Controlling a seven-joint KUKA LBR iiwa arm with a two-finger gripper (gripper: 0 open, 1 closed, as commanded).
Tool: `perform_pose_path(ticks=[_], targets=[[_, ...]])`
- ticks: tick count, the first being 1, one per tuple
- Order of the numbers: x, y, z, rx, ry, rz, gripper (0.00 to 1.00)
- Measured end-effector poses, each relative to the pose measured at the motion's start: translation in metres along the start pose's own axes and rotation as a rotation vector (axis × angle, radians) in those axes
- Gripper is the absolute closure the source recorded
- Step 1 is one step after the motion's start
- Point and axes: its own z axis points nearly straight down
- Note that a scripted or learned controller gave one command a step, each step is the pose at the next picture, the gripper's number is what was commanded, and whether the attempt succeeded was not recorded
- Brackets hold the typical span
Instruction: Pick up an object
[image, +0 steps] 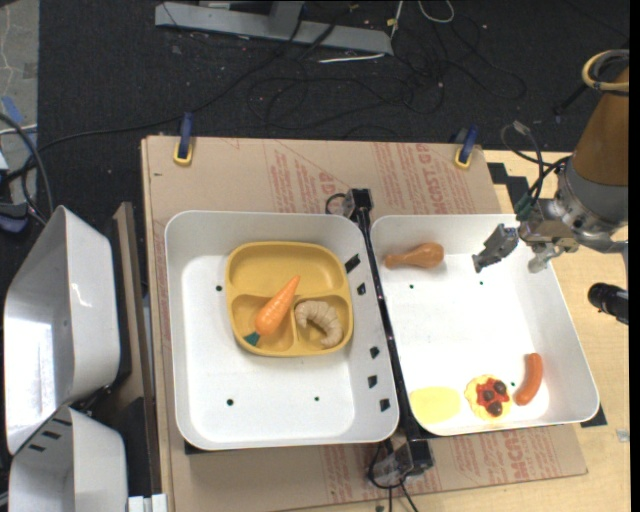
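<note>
Dark floor strewn with cables surrounds a cardboard-topped bench (300, 175) that carries two shallow white bins side by side. From the right edge the grey arm (600, 150) with its orange band reaches in, wrist bent down over the far right corner of the right bin (470, 330), most of the arm cut off by the frame. Its pincer (515, 248) hangs released, fingers spread with nothing between them, near a chicken drumstick (415, 257) lying by that bin's far edge. Along the near edge lie a yellow disc (435, 403), a small pizza (488, 394) and a sausage (529, 378); the pizza's toppings are too small to make out. The left bin (200, 400) holds a yellow divided plate (255, 265) with a carrot (277, 305) and a pale curled shrimp (322, 320).
</note>
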Motion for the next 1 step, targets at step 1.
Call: perform_pose_path(ticks=[1], targets=[[0.0003, 0.0023, -0.007, -0.012, -0.002, -0.003, 0.0]])
